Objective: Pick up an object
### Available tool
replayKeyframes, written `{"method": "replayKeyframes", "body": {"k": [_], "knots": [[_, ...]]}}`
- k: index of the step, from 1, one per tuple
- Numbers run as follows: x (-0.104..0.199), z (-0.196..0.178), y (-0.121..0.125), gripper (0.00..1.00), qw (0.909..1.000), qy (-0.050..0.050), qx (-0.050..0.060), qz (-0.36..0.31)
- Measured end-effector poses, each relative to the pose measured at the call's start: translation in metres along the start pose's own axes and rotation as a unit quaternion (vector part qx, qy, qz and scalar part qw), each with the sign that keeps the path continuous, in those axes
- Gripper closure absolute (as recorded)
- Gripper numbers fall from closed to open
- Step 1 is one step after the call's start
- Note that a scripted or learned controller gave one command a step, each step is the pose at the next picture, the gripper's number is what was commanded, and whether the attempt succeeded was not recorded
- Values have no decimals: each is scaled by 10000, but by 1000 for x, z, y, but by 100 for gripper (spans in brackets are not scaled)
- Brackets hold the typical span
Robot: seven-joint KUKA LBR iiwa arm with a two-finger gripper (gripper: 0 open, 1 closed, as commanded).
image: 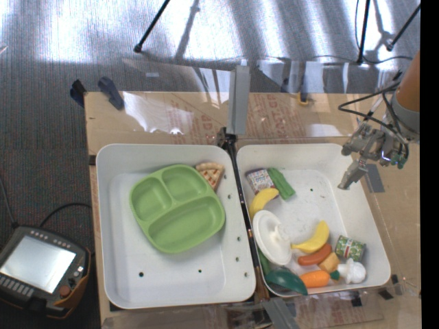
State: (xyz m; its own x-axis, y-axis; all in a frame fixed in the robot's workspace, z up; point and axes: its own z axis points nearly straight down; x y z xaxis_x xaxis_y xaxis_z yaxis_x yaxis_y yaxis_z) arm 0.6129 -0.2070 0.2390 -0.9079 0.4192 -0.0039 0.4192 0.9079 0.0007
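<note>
Two white bins side by side on the bench; left bin, right bin. They meet at a dark seam down the middle.

Left bin: green tray sits tilted in the upper middle, a waffle piece touching its upper right corner, just beside the seam. Bare floor along the left wall and across the whole near part.

Right bin: open floor in the centre and upper right. Things crowd the left side and the near edge. Small can and green strip near the top left; banana just below them. White lid against the left wall. Second banana near the middle, sausage just under it, carrot and dark green piece along the near wall. Green can and a white piece in the near right corner.

Gripper hangs over the right bin's upper right, near the right wall, fingers pointing down-left. Nothing between the fingers; how far apart they stand I cannot tell. Nearest things, second banana and green can, lie well apart from it, toward the near edge
</note>
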Motion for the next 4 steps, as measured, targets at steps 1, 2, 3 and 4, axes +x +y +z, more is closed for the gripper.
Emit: {"method": "replayKeyframes", "body": {"k": [1, 2, 3, 4], "knots": [[48, 154, 11, 0, 9973, 32, -5, -740], [44, 153, 114, 0, 10000, 25, 1, 14], [20, -37, 71, 0, 9981, -32, -9, 622], [55, 111, 118, 0, 9964, 109, 36, 838]]}}
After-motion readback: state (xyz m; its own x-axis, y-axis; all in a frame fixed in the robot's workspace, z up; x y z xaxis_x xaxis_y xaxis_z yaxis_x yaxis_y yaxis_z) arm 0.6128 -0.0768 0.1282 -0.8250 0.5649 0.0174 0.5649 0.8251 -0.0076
